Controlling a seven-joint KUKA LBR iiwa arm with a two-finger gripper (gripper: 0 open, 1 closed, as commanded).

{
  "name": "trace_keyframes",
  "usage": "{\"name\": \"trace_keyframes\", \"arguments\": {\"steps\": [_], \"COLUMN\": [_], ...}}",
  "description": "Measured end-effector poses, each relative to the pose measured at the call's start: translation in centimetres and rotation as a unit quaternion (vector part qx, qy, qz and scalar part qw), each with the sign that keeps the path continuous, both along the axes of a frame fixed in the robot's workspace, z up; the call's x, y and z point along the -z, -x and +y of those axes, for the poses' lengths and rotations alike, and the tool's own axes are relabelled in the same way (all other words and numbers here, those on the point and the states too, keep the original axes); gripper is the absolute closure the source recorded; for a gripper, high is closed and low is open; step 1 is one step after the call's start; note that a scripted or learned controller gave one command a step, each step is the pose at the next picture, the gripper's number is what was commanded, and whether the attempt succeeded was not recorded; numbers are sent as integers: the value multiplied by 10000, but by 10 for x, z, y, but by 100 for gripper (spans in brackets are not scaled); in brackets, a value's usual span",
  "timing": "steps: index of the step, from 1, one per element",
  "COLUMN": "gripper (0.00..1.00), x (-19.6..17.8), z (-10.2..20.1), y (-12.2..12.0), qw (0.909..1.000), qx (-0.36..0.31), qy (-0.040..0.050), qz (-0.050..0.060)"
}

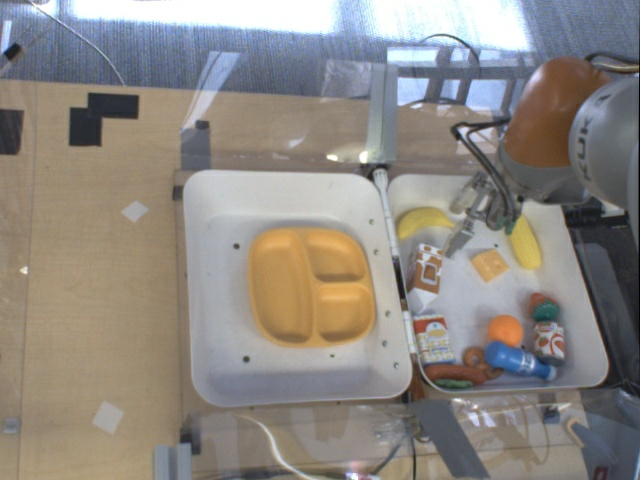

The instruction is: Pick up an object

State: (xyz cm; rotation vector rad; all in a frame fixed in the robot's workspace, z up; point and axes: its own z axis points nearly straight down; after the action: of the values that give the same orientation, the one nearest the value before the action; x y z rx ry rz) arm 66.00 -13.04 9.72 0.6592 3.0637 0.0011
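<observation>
My gripper (478, 224) hangs over the back of the right bin (590, 313), its fingers apart and nothing between them. One fingertip (461, 238) points down-left toward a brown-and-white carton (427, 267). A yellow banana (424, 220) lies just left of the gripper. A second long yellow fruit (525, 244) lies to its right, and a small square cracker (489, 265) sits just in front. The grey arm with its orange band (545, 118) reaches in from the upper right.
At the front of the right bin lie a small red-and-white carton (434, 338), an orange (506, 329), a blue bottle (520, 361), a sausage (462, 375) and a red-and-white can (549, 341). The left bin (215, 268) holds a yellow divided tray (312, 286).
</observation>
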Motion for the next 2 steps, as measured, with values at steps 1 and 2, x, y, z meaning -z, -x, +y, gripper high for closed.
{"name": "trace_keyframes", "arguments": {"steps": [1, 2], "gripper": [0, 0], "x": [-56, -65], "z": [0, -78], "y": [36, -3], "qw": [9959, 9916], "qx": [908, 1291], "qy": [-7, 2], "qz": [-23, -21]}}
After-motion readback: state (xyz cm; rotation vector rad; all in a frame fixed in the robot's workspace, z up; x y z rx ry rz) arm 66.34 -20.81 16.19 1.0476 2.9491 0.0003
